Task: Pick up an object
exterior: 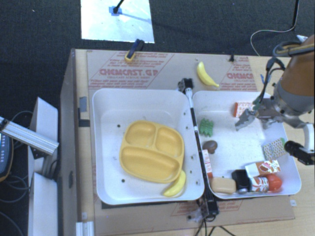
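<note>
1. Two white bins sit side by side; the right bin (224, 156) holds the loose objects, and the gripper (252, 116) hangs over its upper right part, so this looks like the approach stage, with nothing lifted yet.
2. Nearest to the gripper is an orange-and-white packet (240, 108), lying just to its left at the bin's far wall. Other candidates lie further from the gripper: a green toy (206, 127) and a brown mushroom-like piece (210, 145) toward the divider, and a patterned square (273, 148) below the gripper near the right wall.
3. Along the near wall of the right bin sit a tan block (223, 185), a black item (241, 179) and a red-and-white carton (263, 173).
4. Next, I judge, the gripper must settle on one target, line up above it and descend; the packet is the shortest reach.
5. Fingers: they appear slightly spread, pointing down-left, with nothing visible between them and no clear contact with any object.
</note>
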`<action>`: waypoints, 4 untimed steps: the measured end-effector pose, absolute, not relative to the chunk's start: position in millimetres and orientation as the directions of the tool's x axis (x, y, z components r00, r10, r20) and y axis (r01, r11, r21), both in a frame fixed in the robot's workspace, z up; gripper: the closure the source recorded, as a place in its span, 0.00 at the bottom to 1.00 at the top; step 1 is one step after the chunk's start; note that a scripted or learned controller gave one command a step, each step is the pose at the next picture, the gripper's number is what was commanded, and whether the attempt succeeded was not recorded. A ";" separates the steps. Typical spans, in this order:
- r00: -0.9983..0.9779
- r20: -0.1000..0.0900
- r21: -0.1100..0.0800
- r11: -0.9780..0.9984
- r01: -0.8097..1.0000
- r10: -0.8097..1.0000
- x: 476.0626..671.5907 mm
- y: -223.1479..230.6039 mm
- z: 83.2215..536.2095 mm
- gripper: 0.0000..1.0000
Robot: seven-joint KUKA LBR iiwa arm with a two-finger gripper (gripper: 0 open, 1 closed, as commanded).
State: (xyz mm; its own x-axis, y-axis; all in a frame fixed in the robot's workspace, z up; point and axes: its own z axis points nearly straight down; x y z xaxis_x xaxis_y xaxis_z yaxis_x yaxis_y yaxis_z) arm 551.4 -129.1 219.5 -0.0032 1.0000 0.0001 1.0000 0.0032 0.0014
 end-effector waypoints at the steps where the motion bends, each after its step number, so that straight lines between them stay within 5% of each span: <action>1: -0.003 0.000 0.001 0.003 1.000 1.000 612.4 -109.1 84.0 0.00; 2: -0.005 -0.001 0.004 0.005 1.000 1.000 613.3 -109.5 95.0 1.00; 3: -0.001 0.000 0.001 0.001 1.000 1.000 569.0 -92.7 110.2 1.00; 4: -0.001 0.000 0.000 0.001 1.000 1.000 547.0 -101.1 84.0 1.00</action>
